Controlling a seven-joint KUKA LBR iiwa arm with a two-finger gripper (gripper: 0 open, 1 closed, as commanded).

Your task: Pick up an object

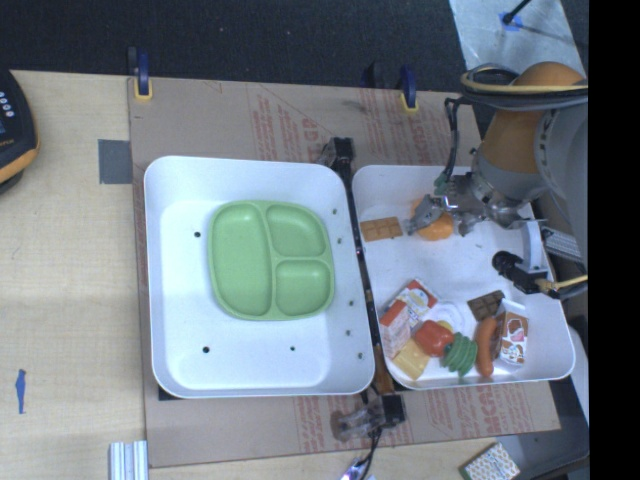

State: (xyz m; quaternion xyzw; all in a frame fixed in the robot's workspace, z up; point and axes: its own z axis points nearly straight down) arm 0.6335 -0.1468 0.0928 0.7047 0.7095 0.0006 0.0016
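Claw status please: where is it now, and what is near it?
Claw low in right bin, over orange item. Grip unconfirmed. Brown cracker close beside; toy food pile sits apart.

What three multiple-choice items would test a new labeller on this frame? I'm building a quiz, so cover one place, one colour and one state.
1. Where does the green divided plate lie?
A. In the left bin
B. In the right bin
C. On the bare bench

2. What colour is the item under the gripper?
A. Blue
B. Orange
C. Black

3. How does the arm stand?
A. Parked over the left bin
B. Lowered into the right bin's far end
C. Lifted away from both bins

Key: 1 A, the plate sits mid left bin; 2 B, the orange item lies by the gripper; 3 B, the gripper is down among the right bin's things.
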